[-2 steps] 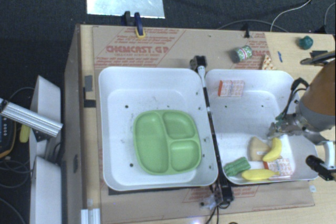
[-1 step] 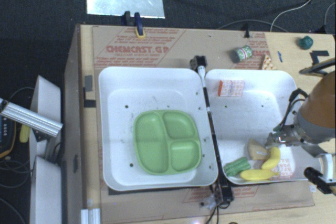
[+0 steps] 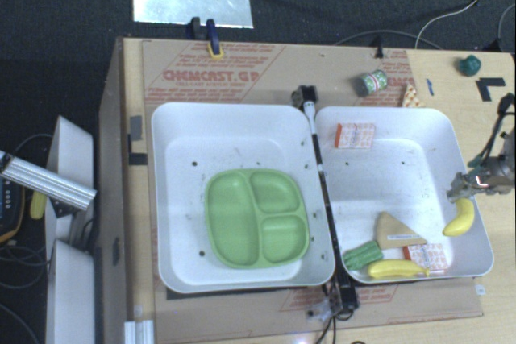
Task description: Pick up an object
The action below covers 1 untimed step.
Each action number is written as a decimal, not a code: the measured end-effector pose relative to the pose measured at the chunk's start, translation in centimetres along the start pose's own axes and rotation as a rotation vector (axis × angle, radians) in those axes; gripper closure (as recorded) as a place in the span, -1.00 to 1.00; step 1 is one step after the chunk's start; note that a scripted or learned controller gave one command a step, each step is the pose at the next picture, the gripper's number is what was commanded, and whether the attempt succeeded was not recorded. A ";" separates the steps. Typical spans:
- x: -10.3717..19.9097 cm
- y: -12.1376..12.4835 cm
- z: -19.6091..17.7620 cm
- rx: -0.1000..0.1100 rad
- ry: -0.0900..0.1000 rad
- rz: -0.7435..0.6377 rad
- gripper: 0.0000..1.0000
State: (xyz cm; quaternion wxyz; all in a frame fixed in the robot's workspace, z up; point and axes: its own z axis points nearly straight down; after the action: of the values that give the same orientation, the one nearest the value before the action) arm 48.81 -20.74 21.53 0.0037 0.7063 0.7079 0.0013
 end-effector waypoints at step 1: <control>0.0 0.1 -0.9 0.000 0.000 -0.003 1.00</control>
State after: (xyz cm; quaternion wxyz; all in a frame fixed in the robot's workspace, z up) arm 48.88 -20.71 22.47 0.0036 0.7054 0.7088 0.0016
